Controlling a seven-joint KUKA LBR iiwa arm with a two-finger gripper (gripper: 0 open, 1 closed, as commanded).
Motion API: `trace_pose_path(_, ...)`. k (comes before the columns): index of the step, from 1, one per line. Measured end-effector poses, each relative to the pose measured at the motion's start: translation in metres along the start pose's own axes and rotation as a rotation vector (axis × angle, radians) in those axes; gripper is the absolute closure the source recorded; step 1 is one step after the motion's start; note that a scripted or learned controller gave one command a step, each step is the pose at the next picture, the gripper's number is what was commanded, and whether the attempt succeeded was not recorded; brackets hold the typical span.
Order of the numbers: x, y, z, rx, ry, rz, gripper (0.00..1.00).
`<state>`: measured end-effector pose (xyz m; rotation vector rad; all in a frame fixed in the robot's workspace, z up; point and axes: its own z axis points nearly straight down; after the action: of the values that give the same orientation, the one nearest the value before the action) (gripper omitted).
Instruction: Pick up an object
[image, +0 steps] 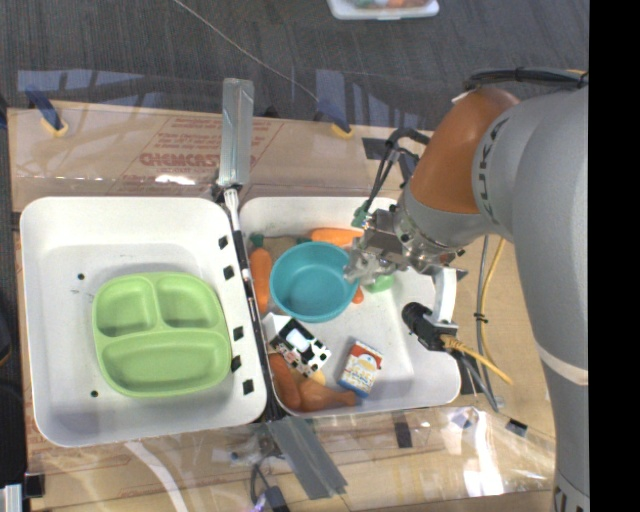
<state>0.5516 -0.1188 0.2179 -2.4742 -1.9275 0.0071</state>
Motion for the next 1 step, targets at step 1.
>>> trace_pose_path(1, 0.0599, -0.0302, 0.0269, -0.005, -0.002, 0.449, 1.00)
